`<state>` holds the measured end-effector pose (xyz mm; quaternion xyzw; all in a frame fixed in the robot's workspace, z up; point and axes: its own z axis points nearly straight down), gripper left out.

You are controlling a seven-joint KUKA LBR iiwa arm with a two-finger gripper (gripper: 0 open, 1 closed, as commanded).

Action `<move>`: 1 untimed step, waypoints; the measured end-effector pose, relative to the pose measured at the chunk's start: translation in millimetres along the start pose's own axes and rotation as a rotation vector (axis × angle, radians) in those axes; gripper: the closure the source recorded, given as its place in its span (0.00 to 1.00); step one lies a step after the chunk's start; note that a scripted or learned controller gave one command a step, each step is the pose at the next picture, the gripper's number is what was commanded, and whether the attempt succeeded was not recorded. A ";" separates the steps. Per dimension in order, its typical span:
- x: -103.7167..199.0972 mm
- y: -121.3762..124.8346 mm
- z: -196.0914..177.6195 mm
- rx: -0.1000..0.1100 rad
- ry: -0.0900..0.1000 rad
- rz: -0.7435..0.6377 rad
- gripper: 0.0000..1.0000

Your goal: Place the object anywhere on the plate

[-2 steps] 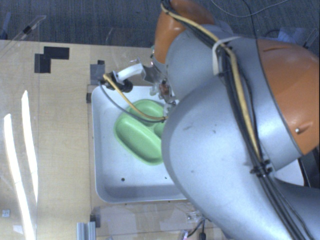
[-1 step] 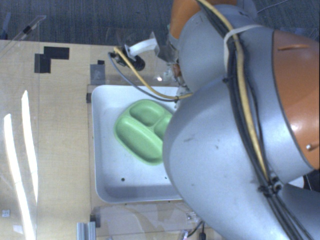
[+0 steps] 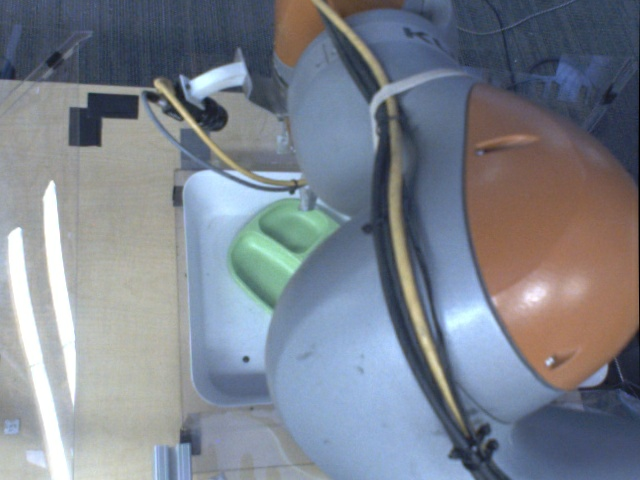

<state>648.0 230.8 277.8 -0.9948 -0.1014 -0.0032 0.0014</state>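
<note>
Here the big grey arm [image 3: 400, 268] covers most of the bin [image 3: 205, 298]. A green plate [image 3: 265, 253] lies in it, half hidden under the arm. A yellow cable [image 3: 215, 153] runs above.

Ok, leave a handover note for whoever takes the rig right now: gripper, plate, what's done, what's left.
Gripper: hidden behind the arm; cannot tell its state.
Plate: green, divided, lying in the white bin, partly covered by the arm.
Object: I cannot pick it out from this view.
Done: nothing can be confirmed; the visible part of the plate has nothing on it.
Left: check where the object is, then get it onto the plate.
</note>
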 end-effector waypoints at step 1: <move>10.8 22.6 -116.9 -0.002 0.000 -0.132 0.00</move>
